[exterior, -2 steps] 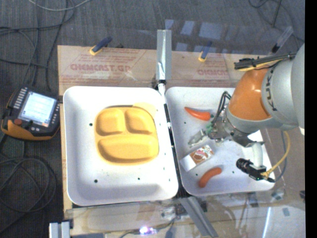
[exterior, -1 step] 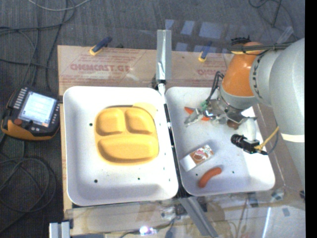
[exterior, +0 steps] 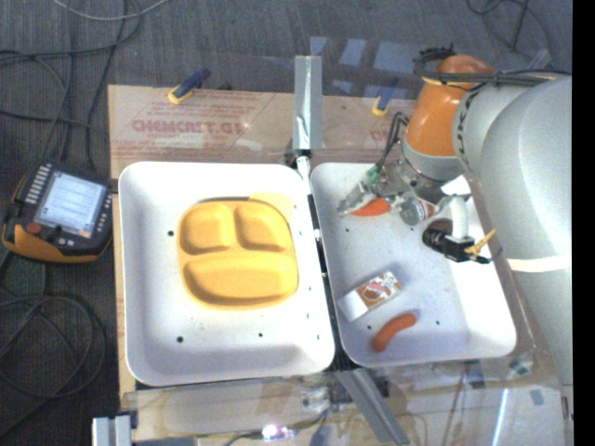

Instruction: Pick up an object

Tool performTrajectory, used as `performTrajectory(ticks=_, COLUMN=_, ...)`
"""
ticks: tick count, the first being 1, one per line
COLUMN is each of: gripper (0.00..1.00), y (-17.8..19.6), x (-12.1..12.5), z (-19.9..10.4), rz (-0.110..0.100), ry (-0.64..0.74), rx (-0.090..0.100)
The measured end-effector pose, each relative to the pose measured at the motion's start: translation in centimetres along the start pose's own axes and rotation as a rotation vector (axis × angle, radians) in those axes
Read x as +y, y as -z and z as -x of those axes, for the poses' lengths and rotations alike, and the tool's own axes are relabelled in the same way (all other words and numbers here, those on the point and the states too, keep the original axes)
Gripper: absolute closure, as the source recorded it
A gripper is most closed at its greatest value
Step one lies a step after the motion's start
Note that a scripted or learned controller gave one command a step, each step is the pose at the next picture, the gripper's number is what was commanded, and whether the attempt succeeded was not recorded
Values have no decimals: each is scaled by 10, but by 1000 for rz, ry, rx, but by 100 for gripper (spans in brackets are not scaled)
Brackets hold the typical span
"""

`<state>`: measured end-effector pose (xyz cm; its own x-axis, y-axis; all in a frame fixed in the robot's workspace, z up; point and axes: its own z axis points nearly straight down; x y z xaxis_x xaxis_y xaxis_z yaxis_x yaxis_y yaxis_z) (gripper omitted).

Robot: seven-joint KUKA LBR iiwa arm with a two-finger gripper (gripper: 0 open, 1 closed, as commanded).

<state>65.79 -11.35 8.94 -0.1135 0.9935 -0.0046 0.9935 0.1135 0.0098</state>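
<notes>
Over right bin (exterior: 483, 337), arm (exterior: 521, 156) reaching down, gripper (exterior: 364, 198) near orange piece (exterior: 372, 208)

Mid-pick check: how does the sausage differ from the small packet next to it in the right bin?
The sausage is orange-red, rounded and slim; the packet is white with a red print, flat and boxy. The sausage lies nearer the bin's front rim, the packet farther in. Both lie slanted, apart from the end effector.
</notes>
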Motion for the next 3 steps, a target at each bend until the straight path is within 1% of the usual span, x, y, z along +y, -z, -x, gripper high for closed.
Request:
performTrajectory(ticks=1, gripper=100, y=7, x=-3, z=1, rz=-14, ry=1, rx=0)
performTrajectory(ticks=2, gripper=100, y=95, x=18, z=-60, rz=-11, ry=-75, rx=2)
performTrajectory(ticks=3, gripper=100, y=21, x=9, z=5, rz=-13, ry=29, rx=2)
